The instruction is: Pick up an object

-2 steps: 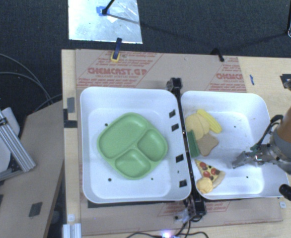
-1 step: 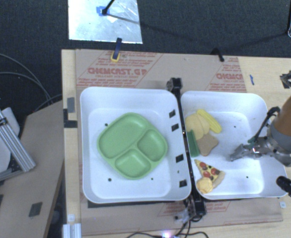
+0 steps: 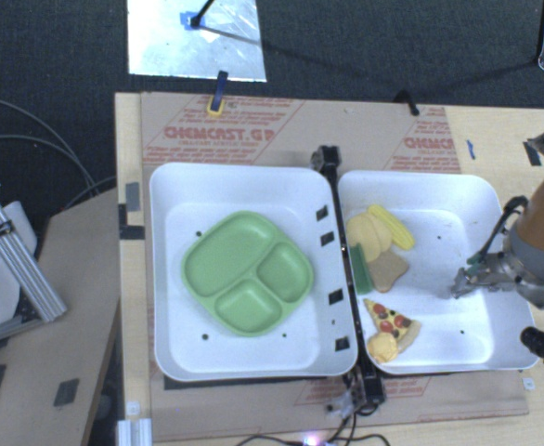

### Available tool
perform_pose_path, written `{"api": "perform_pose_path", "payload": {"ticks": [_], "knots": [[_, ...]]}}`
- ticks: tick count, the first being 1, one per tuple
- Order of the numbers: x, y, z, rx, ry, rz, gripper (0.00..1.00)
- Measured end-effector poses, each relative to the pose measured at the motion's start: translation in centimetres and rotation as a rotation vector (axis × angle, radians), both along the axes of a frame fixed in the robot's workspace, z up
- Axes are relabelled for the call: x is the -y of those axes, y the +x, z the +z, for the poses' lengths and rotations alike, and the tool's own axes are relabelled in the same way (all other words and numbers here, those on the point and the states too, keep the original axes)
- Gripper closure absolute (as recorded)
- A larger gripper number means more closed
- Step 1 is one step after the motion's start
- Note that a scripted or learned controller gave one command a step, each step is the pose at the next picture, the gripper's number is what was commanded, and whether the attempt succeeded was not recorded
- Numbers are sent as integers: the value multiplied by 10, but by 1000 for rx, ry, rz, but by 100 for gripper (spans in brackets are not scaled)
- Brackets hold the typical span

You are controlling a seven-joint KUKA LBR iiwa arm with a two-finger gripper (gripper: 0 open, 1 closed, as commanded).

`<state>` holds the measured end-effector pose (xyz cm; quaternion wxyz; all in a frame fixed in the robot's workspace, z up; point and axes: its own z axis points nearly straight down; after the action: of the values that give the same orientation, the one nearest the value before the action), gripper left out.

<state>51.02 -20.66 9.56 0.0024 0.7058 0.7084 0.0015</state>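
Grey arm (image 3: pixel 543 226) from the right, hand (image 3: pixel 464 284) low, angled leftward

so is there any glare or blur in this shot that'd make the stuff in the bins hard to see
In the camera view, glare washes out the shiny sheet beyond the bench; the right bin's white floor is bright, but the pizza slice and corn cob read clearly; the green plate is evenly lit with soft shadows; the end effector is small and slightly blurred at the right edge.
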Motion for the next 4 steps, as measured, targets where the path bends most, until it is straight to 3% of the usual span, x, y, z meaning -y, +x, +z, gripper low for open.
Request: {"api": "perform_pose_path", "payload": {"ticks": [1, 2, 3, 4], "knots": [[-55, 30, 62, 4, 2, 7, 100], [-80, -26, 4, -12, 5, -2, 100], [-99, -22, 27, -2, 2, 2, 100], [-82, -23, 26, -3, 1, -3, 100]]}}
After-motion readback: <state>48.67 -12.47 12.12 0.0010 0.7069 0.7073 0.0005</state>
